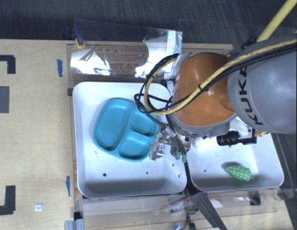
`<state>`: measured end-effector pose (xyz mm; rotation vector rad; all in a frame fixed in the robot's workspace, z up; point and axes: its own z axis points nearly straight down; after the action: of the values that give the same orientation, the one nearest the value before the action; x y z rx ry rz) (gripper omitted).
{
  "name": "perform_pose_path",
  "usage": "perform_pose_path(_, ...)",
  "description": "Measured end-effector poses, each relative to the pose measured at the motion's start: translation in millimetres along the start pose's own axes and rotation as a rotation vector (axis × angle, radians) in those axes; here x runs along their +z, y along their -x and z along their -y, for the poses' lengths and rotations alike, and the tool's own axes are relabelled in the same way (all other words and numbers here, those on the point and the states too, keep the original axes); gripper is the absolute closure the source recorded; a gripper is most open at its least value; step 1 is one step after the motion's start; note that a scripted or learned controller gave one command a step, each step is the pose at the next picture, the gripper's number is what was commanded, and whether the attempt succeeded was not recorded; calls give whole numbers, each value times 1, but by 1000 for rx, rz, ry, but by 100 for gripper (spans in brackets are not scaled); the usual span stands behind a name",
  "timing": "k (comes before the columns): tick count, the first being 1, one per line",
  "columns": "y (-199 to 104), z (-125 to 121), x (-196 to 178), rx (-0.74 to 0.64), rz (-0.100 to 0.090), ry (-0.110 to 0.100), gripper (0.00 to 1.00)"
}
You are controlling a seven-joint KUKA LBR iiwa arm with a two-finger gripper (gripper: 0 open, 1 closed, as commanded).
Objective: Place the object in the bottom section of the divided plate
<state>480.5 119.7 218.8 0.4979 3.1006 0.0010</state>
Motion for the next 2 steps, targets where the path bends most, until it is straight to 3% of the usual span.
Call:
perform_pose_path(1, 1, 5, 17, -270, -1, 0, 100)
perform_pose_path(2, 7, 25, 67, -366, -3, 0, 100)
